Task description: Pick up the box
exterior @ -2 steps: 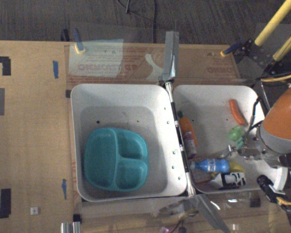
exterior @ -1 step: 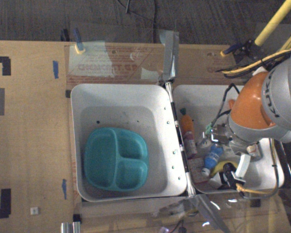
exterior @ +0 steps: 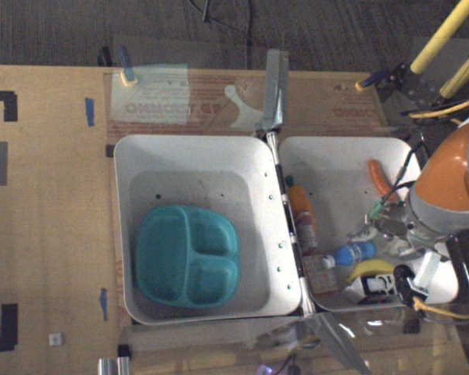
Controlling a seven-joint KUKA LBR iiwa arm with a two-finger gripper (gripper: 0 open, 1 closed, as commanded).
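The box (exterior: 322, 273), as far as I can judge, is the small flat brownish pack lying in the near left corner of the right bin (exterior: 336, 162), close against the wall that divides the two bins. It is small and partly blurred, so this reading is tentative. An orange bottle (exterior: 300, 207) lies along that same wall just beyond it. A blue bottle (exterior: 353, 252) lies just beside it on the right, and a banana (exterior: 371, 269) and a black-and-white item (exterior: 379, 286) crowd in next to that.

The pincer (exterior: 384, 223) hangs over the middle of the right bin, beyond the blue bottle and apart from the box. Nothing is visibly gripped in it, and I cannot tell whether it is released or clenched, since the metal parts merge with the clutter below. The arm (exterior: 447, 186) comes in from the right, and an orange tool (exterior: 379, 178) lies at the far side of it.

The step in hand looks like the approach: the box sits untouched in the bin. The next move calls for shifting toward the near left corner and lowering onto the box. The bin wall and the bottles leave little room, so a wrong item could be caught instead.

The left bin (exterior: 187, 162) holds a teal tray (exterior: 189, 256); both bins sit on the desk (exterior: 47, 209).
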